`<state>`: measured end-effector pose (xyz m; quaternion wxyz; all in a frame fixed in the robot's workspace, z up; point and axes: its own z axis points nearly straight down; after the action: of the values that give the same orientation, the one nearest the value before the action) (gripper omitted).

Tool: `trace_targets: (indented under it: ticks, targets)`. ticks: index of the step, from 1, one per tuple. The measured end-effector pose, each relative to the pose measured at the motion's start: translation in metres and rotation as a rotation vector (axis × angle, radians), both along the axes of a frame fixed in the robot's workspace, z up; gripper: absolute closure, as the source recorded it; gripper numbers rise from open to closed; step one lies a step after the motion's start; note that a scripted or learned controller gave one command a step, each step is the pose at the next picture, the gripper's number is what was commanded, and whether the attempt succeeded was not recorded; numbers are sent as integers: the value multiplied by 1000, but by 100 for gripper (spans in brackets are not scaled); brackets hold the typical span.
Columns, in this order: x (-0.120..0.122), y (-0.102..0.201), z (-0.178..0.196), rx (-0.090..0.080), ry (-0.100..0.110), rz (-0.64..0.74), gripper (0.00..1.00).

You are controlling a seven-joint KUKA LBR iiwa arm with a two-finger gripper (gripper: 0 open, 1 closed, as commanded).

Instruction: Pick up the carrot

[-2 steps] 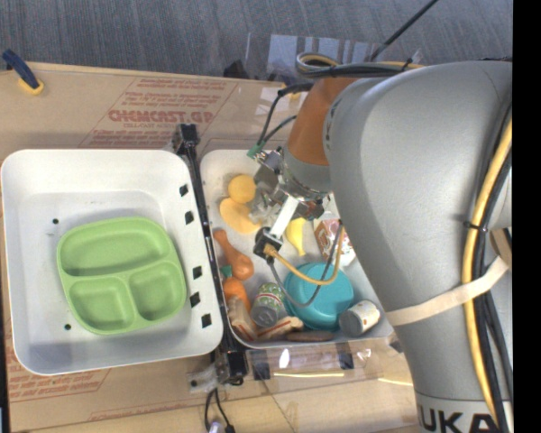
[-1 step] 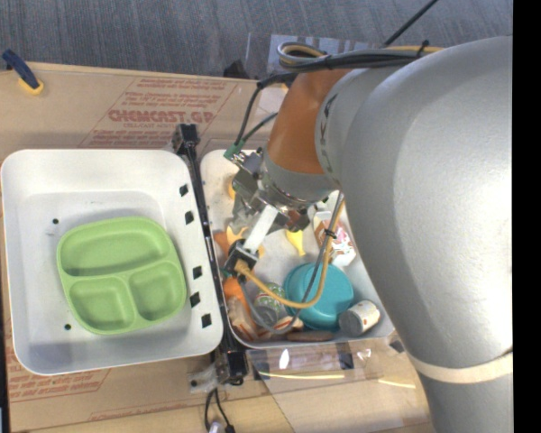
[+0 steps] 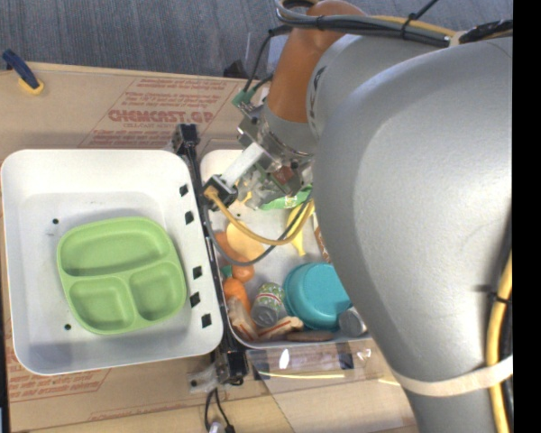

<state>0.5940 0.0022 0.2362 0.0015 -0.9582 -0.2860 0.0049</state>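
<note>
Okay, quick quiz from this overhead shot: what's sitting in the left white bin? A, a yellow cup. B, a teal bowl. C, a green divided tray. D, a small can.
C: the green divided tray, with three compartments, lies in the left white bin, while the teal bowl and the small can sit in the right bin under the arm.

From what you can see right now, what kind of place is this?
Probably a robot lab bench for pick-and-place trials: a big grey arm reaches over two white bins, one holding a green divided plate, the other toy-like clutter, on cardboard.
</note>
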Motion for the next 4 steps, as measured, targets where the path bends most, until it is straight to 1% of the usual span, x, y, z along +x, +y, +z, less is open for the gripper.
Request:
trace_targets:
  ticks: [1,2,3,4]
  targets:
    - [38,87,24,-2,-3,-260,100]
    - [16,55,166,4,-8,32,100]
    - [-39,36,24,4,9,337,100]
    - [-39,38,34,7,15,353,100]
